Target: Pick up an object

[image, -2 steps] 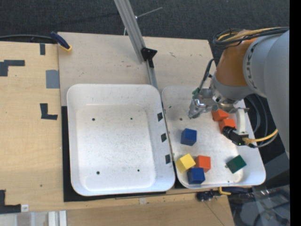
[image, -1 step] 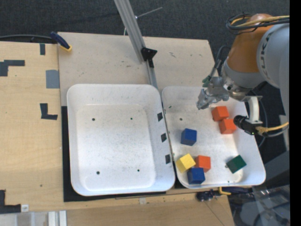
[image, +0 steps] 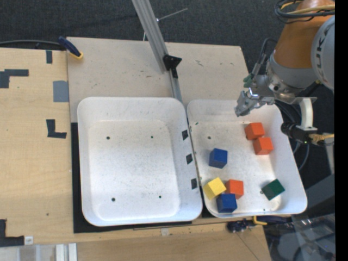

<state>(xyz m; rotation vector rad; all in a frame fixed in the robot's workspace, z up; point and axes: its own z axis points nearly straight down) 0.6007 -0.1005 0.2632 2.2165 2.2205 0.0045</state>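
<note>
Several small blocks lie in the right bin (image: 217,116). Two orange blocks sit near its right side, one (image: 254,130) just behind the other (image: 263,145). A blue block (image: 218,157) rests near the bin's middle. At the front, a yellow block (image: 215,187), a third orange block (image: 235,187) and a second blue block (image: 227,202) crowd together. A dark green block (image: 273,189) lies at the front right. My gripper (image: 244,105) hovers over the bin's back edge, behind and left of the rear orange block, with nothing visibly held.
The left bin (image: 130,162) stands beside the right one, with black clips between their rims. A slanted metal pole (image: 155,34) crosses the bench behind the bins. Cables hang at the right, by the arm.
</note>
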